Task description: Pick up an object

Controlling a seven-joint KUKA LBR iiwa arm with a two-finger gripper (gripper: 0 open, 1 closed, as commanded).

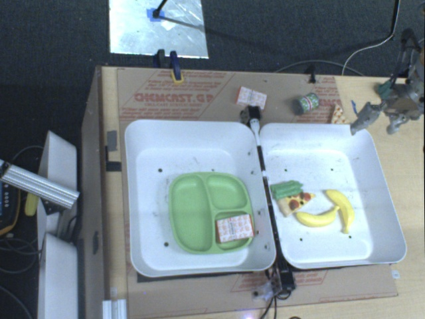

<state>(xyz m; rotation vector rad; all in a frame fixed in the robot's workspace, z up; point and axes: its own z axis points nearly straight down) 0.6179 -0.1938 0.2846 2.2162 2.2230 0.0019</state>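
Observation:
The right bin (372, 178) holds two yellow bananas, one curved along the floor (316, 218) and one standing beside it (342, 209). Next to them lie a toy pizza slice (293, 203) and a green leafy piece (286, 189). In the left bin (153, 151) a green divided plate (199, 211) carries a small red-and-white packet (234, 228). My gripper (380, 119) hangs over the bench just beyond the right bin's far right corner. Its two fingers are open, with nothing between them. It is well away from the bananas.
On the cardboard behind the bins lie a small green can (307, 103), a patterned card (251, 98) and a small waffle-like piece (337, 113). A black divider clip (253, 116) sits where the bins meet. Cables run across the far right.

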